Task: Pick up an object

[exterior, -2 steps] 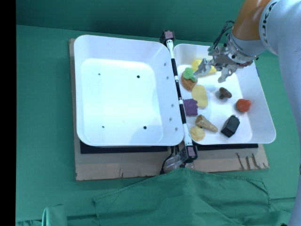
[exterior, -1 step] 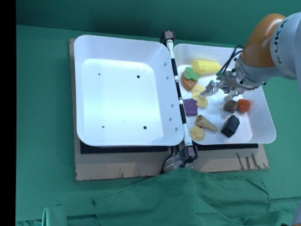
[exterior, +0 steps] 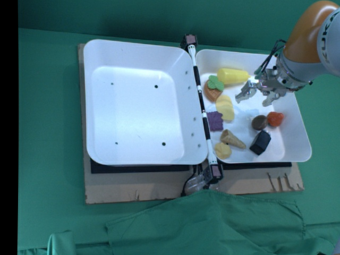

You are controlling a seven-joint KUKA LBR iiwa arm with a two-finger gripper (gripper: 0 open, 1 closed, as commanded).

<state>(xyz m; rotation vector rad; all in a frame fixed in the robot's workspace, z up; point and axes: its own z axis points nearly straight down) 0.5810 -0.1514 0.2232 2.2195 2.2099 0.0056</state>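
My gripper [exterior: 256, 96] hangs over the back half of the right bin [exterior: 297, 142], open, with nothing between its fingers. Its left finger [exterior: 244, 94] points toward a yellow corn-like piece [exterior: 232, 76] just to its left. A brown round piece [exterior: 258, 122] and a red-orange piece [exterior: 274, 119] lie just in front of it. Further left are an orange fruit with a green top [exterior: 213, 88], a pale yellow slice [exterior: 226, 109] and a purple piece [exterior: 215, 120]. A cone [exterior: 232, 138], a small yellow lump [exterior: 223, 150] and a black block [exterior: 260, 142] lie near the front.
The left bin [exterior: 95, 57] sits beside the right one, with a black-and-white divider rail [exterior: 202, 105] between them. Both rest on a cardboard sheet [exterior: 133, 187] over green cloth. A fold of cloth [exterior: 212, 222] rises at the front.
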